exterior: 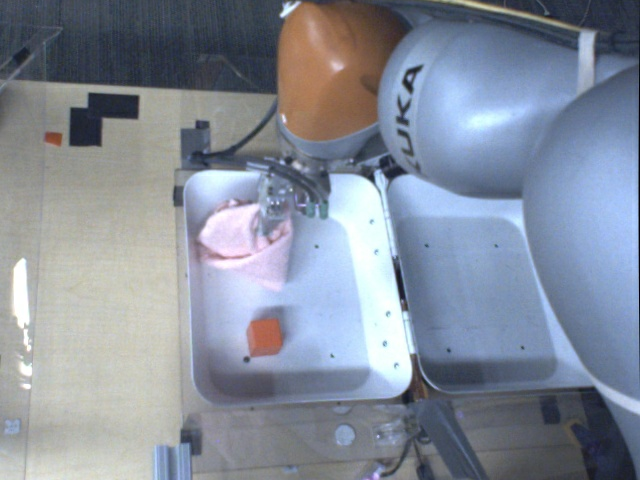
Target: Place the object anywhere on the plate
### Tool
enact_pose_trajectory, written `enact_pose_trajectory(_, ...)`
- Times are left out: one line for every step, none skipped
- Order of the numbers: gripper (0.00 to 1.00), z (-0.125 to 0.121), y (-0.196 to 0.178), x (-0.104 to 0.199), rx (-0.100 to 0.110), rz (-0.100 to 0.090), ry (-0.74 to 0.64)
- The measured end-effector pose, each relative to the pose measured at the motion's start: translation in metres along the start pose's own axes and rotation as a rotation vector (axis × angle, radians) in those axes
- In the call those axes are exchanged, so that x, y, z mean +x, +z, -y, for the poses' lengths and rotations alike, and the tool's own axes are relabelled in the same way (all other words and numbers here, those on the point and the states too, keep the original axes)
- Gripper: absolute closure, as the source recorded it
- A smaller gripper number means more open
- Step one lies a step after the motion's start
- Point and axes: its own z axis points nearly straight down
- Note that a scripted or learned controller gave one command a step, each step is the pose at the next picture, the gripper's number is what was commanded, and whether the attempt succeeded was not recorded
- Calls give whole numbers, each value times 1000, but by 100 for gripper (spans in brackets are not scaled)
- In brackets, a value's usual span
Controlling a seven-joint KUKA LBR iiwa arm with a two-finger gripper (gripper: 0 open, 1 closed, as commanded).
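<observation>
A pink plate [228,233] lies in the far left part of the left white bin [330,368]; its right side looks lifted or folded down toward the bin's middle. A small orange block [265,337] rests on the bin floor nearer the front, well apart from the plate. My gripper [274,216] hangs from the orange wrist band directly over the plate's right edge, touching or nearly touching it. The block is not at the gripper.
The right white bin [480,298] sits beside the left one, partly covered by the big grey arm [500,88] reaching in from the right. Black and orange markers [95,118] lie on the wooden bench at far left.
</observation>
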Motion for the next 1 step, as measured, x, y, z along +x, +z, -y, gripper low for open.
enact_pose_trajectory(0,0,0,0,0,1,0)
